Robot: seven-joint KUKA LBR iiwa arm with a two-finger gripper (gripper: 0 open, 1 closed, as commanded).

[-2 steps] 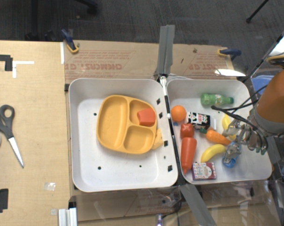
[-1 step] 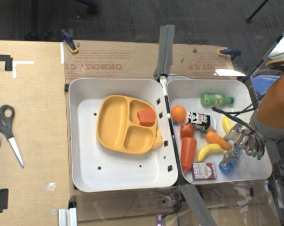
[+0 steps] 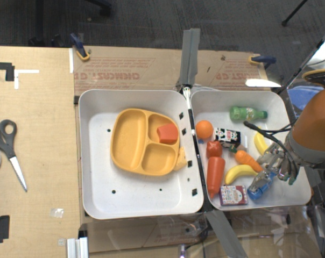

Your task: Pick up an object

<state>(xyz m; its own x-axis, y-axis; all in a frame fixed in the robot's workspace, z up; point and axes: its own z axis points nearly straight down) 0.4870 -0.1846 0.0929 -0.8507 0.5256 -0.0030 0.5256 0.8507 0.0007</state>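
**Q.** Which item is the object of the pick, and where does it lie?

**A.** I judge it to be the blue bottle [image 3: 260,185], lying tilted near the front right corner of the right bin [image 3: 281,100]. My gripper [image 3: 274,168] hangs directly over its upper end. The bottle lies just beside the pink carton [image 3: 233,195] on its left and below the tip of a banana [image 3: 240,172]. It is the nearest item to my wrist, which probably explains the choice.

**Q.** What surrounds it?

**A.** The right bin is crowded: a carrot [image 3: 246,158], a red pepper [image 3: 215,170], an orange [image 3: 204,129], a small black-and-white carton [image 3: 227,136], a second banana [image 3: 260,143] and a green bottle [image 3: 248,113] toward the back. The left bin [image 3: 92,160] bears a yellow divided tray [image 3: 131,144] with a red block [image 3: 167,134] in its upper right compartment. Scissors [image 3: 11,150] rest on the bench, well apart.

**Q.** How far open is the gripper, and what does it hold?

**A.** I cannot tell. My metal parts overlap the bottle's top, and whether they touch or clamp it is hidden by my own wrist. I therefore claim no grasp; contact appears close at most.
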